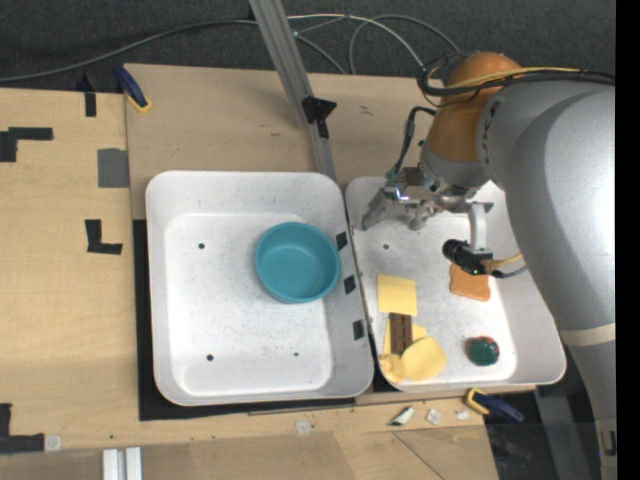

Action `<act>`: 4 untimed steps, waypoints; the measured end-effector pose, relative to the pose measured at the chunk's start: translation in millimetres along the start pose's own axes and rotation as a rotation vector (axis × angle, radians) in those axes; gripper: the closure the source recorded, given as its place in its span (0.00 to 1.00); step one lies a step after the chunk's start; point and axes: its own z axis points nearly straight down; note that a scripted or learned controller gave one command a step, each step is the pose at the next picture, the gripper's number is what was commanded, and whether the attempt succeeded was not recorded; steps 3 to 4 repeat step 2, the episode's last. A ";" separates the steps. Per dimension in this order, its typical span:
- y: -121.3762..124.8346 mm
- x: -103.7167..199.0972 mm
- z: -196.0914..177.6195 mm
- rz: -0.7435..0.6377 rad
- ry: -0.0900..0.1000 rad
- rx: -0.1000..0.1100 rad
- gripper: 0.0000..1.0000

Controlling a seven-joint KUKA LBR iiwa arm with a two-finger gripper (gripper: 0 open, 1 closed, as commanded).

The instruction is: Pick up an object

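Observation:
My gripper hangs over the far end of the right bin, fingers spread open with nothing between them. Toward the front of that bin lie a pale yellow square block, a brown bar and a yellow rounded piece. An orange piece rests by the right wall, with a small dark green ball in front of it. A blue bowl stands in the left bin. The gripper is apart from all of these.
The arm's grey body covers the right side of the right bin. A slanted metal post rises behind the bins. Cables trail across the dark floor at the back. A small blue-and-yellow clamp lies at the bench's front edge.

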 end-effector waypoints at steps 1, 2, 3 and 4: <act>0.5 0.7 -12.2 -0.002 0.000 -0.001 1.00; 7.8 -4.6 -60.2 0.001 0.001 -0.006 1.00; 7.8 -4.6 -60.2 0.001 0.001 -0.006 1.00; 7.8 -4.6 -60.2 0.001 0.001 -0.006 1.00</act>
